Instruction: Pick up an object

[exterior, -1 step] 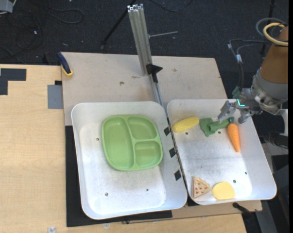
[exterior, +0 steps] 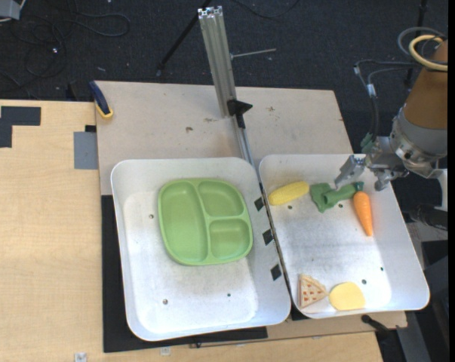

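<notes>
Grey arm reached in over right bin far edge; gripper angled down, finger spacing not discernible. Green object just beside fingertips, carrot near. Open floor seen mid-bin.

Taking the divided plate as landmark: it lies in the left bin. In the right bin, to the plate's right, 3 things sit in a row at the far end: corn cob, then a blocky toy, then carrot. Right of the plate and nearer, a pizza slice lies beside a round piece.
</notes>
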Controlling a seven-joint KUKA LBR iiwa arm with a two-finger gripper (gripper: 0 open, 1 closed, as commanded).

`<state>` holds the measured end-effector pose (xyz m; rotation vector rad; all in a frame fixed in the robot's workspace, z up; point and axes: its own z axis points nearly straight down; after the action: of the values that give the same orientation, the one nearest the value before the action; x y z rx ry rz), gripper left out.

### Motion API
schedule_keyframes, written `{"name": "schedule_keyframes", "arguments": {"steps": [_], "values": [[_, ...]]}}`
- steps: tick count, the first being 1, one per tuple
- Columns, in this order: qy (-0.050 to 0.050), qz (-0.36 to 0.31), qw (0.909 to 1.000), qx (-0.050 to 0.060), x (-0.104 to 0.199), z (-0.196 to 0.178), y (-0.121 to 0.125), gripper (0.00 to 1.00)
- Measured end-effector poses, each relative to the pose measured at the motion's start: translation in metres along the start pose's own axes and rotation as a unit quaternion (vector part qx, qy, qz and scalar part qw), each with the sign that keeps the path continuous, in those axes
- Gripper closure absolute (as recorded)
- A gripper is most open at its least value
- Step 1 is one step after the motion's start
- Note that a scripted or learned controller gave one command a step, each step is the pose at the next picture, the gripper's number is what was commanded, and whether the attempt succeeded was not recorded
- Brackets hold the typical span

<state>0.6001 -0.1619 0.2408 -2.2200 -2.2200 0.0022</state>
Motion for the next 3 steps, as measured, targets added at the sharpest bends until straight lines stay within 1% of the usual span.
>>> {"name": "schedule_keyframes", "arguments": {"steps": [1, 2, 3], "values": [[0.0, 0.0, 1.0, 0.002, -0.006, 0.045, 0.001, 0.0], [0.0, 0.0, 1.0, 0.002, -0.008, 0.09, -0.004, 0.0], [0.0, 0.0, 1.0, 0.002, -0.013, 0.136, -0.002, 0.0]]}}
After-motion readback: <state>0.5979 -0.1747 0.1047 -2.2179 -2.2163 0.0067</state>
